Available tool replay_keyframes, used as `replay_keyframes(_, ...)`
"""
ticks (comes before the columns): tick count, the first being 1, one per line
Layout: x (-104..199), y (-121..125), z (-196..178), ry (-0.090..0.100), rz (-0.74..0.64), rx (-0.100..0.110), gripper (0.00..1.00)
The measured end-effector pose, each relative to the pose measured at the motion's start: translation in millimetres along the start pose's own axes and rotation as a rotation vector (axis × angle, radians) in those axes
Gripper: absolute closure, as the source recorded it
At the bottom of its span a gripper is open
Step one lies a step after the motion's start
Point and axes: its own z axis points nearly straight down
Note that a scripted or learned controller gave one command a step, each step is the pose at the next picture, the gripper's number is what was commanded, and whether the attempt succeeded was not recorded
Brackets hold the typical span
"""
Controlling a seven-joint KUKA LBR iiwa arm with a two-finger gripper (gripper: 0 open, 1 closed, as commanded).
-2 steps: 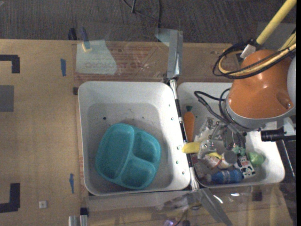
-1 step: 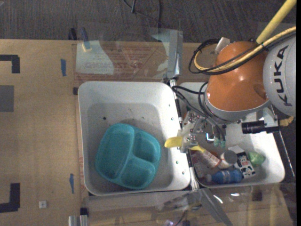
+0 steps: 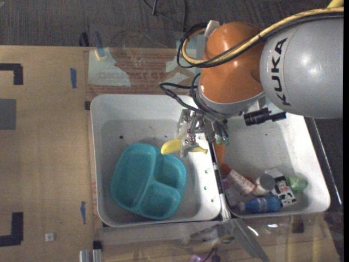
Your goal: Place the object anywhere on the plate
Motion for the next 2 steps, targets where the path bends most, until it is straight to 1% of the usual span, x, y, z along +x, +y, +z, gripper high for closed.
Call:
replay_keyframes(1, 21.4, 45.6, 11.5, 0.007, -0.155, 0.000, 1.00)
replay_keyframes(2, 21.2, 45.5, 11.2, 0.006, -0.155, 0.000, 0.00)
